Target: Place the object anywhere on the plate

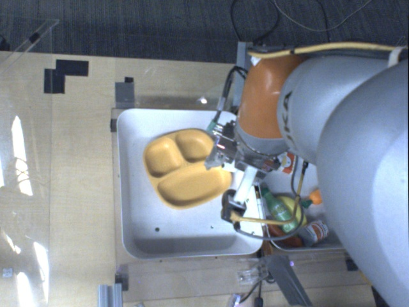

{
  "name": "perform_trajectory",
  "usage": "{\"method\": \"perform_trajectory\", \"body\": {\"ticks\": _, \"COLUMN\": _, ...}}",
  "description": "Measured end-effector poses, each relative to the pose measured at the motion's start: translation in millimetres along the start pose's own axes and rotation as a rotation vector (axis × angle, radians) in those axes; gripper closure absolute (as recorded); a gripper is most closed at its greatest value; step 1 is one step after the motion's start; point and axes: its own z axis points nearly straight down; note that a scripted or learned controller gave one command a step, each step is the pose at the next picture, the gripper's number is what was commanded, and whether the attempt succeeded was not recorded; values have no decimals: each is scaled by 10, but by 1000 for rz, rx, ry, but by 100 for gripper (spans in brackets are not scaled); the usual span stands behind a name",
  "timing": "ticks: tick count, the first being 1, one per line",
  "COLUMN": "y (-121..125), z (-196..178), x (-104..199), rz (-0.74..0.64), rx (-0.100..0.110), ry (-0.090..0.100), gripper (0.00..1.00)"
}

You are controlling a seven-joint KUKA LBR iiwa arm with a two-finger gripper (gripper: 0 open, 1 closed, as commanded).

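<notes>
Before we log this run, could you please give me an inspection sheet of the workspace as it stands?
Surface: pale wooden bench bearing the left white bin.
Job's things: yellow divided plate, lying flat in the left bin.
Clutter: green bottle among mixed items, mostly hidden under the arm.
Grippers: gripper above the plate's right edge; state hidden.
Cables: black cable looping on the floor.
Surroundings: dark carpet; black tape marks on the bench.

Black lettering (285, 117) runs along the grey arm (351, 146), too foreshortened to read. No other text or number is legible.
</notes>
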Motion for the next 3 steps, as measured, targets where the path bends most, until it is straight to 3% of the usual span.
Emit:
{"method": "perform_trajectory", "body": {"ticks": 2, "y": 0, "z": 0, "x": 0, "rz": 0, "rx": 0, "ry": 0, "gripper": 0}}
{"method": "perform_trajectory", "body": {"ticks": 3, "y": -370, "z": 742, "x": -79, "rz": 347, "rx": 5, "ry": -3, "gripper": 0}}
